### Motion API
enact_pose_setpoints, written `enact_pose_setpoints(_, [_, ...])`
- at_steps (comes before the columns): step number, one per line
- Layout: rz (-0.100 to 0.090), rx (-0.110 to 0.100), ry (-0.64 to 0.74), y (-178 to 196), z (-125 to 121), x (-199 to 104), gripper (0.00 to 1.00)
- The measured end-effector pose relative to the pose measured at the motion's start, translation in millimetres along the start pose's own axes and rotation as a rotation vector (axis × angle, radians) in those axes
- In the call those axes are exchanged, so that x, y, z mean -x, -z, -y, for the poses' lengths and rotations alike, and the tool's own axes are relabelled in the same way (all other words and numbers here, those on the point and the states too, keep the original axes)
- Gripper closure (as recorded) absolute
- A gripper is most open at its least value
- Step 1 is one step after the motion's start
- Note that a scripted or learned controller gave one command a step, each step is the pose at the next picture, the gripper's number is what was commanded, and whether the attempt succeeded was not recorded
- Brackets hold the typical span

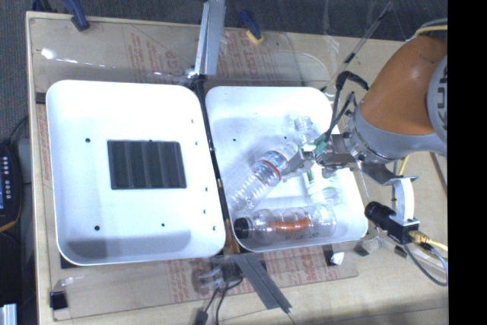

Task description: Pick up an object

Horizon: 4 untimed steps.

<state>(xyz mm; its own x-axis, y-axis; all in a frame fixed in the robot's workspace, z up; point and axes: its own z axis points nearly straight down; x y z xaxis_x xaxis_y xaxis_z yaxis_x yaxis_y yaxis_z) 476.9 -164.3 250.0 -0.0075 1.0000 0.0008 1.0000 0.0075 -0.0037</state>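
Reach phase of the pick, by the look of it: gripper (310,157) lowered into the right bin (228,106), hanging over the middle-right of its floor, just beside the neck end of a clear plastic bottle (262,173) lying aslant. Cannot tell whether open or closed, the working end being a small dark tangle against clear plastic, half masked by the grey wrist and the orange band (403,84) above it. Nothing seen clamped, so no grasp to claim. Three candidates in that bin: the slanted clear bottle with a pale label, running from centre down toward the left wall; a second bottle (285,224) lying flat along the near wall, dark cap to the left and something orange-brown inside; and a crumpled clear piece (302,125) near the far right, too glassy to name surely. Slanted bottle closest to the gripper, perhaps touching it, though contact cannot be settled from this slant. Left bin (68,110) holding only a dark ribbed rectangle (146,164) flat on its floor, well apart from the action. Next move, judged from this: settle squarely over the bottle's upper body, across its width and not along it, then close firmly and lift straight up. Risk worth minding: smooth round plastic apt to roll or squirt sideways, and a thin-walled empty bottle apt to buckle instead of holding
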Motion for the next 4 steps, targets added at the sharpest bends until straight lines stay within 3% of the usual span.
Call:
enact_pose_setpoints(1, [-0.001,-0.002,0.116,-70.5,-57.0,-6.0,0.0])
enact_pose_setpoints(2, [-0.001,0.003,0.014,-130.2,-74.9,14.5,0.0])
enact_pose_setpoints(3, [-0.001,0.014,0.051,-151.0,-80.6,23.2,0.0])
enact_pose_setpoints(4, [0.0,0.016,0.056,-139.9,-82.1,22.5,1.0])
